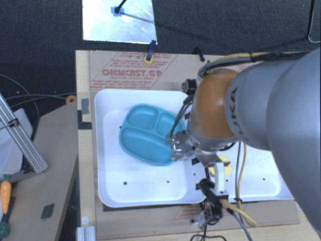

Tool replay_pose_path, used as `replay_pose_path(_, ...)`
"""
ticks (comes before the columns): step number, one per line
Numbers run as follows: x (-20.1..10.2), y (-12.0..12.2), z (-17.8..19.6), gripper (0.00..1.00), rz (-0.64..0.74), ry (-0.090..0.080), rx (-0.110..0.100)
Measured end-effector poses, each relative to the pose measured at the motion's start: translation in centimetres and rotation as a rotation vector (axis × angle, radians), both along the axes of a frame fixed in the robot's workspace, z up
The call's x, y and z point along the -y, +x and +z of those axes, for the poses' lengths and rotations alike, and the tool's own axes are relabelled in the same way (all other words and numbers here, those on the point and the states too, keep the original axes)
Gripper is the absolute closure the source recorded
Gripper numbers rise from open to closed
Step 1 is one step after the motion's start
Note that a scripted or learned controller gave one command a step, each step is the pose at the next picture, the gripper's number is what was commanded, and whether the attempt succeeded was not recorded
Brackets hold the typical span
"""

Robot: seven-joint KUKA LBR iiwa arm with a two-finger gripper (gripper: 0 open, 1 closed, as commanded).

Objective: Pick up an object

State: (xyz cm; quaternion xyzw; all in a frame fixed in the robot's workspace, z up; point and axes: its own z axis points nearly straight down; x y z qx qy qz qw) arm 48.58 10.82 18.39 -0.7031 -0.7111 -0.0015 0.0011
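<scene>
1. At the near edge of the bench [85,205], cables and a small black fitting [210,205] are seen hanging below the arm, over the front lip between the two bins.
2. The left bin [115,185], a shallow white tray, is seen with its near floor bare apart from two small dark holes.
3. A light blue divided plate [145,134], with three compartments, is found lying flat on the floor of the left bin, toward its far right part; its right edge is covered by the arm.
4. The claw [180,147] is seen at the right edge of the blue plate, just beside the wall shared by the two bins. It is largely hidden under the wrist, so whether it is released or clenched cannot be told, and no contact with the plate can be confirmed.
5. A small yellow object [222,169], perhaps a banana, is glimpsed in the right bin [261,185] just beneath the arm; it is too covered to be named with certainty.
6. The orange band [213,109] and grey body of the arm [281,104] are seen reaching in from the right, covering most of the right bin.
7. Beyond the bins, brown cardboard with red lettering [130,69] is laid under them.
8. Farthest off, a shiny silver sheet [120,24] is seen on dark carpet.
</scene>
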Motion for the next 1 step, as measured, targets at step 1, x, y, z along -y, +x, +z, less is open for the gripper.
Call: replay_pose_path(1, -0.95, 0.05, -8.16, 1.00, -0.012, -0.004, -0.004)
